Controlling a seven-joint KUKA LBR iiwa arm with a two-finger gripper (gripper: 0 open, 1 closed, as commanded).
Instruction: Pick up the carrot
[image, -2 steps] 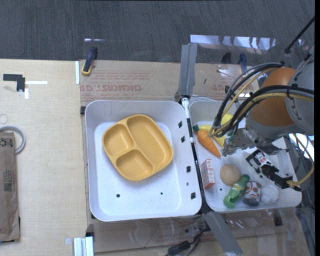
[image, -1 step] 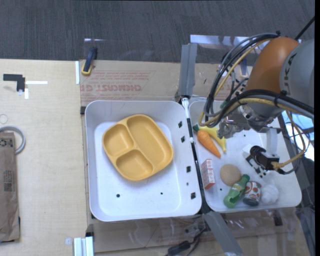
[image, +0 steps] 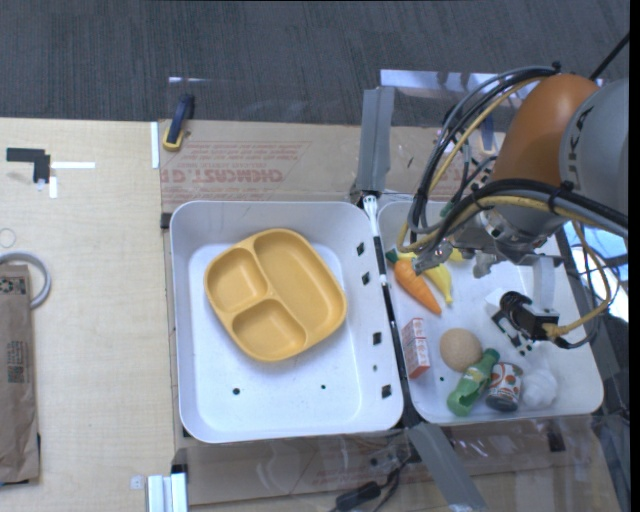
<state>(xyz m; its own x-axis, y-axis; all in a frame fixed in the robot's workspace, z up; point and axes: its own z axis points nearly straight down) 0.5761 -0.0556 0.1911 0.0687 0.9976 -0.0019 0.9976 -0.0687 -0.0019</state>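
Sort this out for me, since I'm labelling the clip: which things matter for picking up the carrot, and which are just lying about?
Job:
carrot
gripper
right bin

Lying about:
yellow divided plate
left bin
green bottle
small carton
tan ball

two white bins, one yellow divided plate, one carrot, one green bottle

My arm wears a glossy orange shell above dull grey metal. The bins look like smooth white plastic, the plate matt yellow plastic. The tabletop is pale wood, matt.
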